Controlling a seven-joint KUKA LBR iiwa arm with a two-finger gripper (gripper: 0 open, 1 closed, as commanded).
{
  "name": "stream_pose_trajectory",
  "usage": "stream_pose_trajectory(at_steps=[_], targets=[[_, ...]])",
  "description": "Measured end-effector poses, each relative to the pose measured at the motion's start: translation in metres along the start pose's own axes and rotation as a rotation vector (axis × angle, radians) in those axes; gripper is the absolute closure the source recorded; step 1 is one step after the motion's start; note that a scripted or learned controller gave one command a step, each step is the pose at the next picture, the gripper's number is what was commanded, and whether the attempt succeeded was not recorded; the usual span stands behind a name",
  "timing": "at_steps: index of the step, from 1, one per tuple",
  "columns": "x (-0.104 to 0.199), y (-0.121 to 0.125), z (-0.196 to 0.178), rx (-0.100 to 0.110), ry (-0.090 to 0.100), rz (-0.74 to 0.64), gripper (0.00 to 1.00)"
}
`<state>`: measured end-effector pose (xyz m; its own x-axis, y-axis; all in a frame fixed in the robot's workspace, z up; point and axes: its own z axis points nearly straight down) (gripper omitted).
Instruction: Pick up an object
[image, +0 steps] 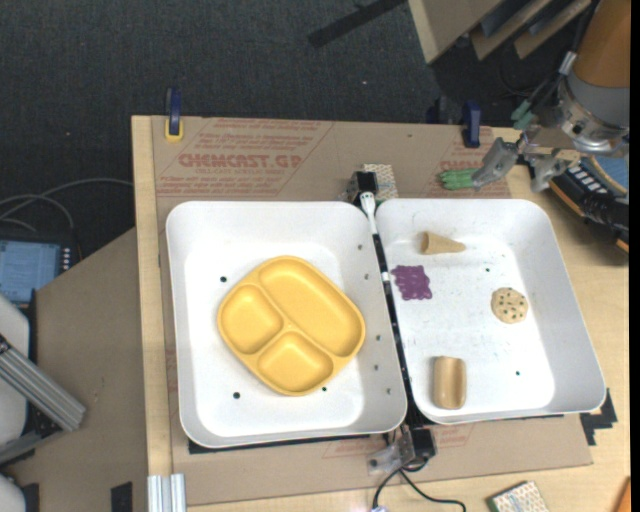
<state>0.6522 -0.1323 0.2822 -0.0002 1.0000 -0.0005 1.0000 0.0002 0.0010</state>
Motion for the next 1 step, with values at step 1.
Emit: stream_pose_trajectory(at_steps=[1], targets=[[-0.092, -0.0757, 0.1891, 0.013, 0.013, 0.007, 0.0]])
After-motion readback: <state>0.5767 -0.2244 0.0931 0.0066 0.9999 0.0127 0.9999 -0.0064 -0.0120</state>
